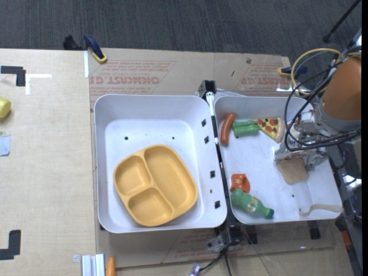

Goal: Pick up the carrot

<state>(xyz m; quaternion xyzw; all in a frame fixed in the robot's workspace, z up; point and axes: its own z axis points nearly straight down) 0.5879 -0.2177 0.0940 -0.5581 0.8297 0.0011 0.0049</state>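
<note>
Honestly the carrot (226, 128) looks like a light, stiff, slick toy lying against the right bin's (322, 197) left wall, best pinched across its middle, while the claw (299, 148) sits well off over a brown piece (294, 171), and its state can't be told.

A single fixed camera sits above the bench (46, 183) and looks down at a slant. It takes in both white bins, the left bin (109, 125) and the right bin (322, 188), with dark floor along the top. The arm (345, 91) enters from the right edge.
</note>
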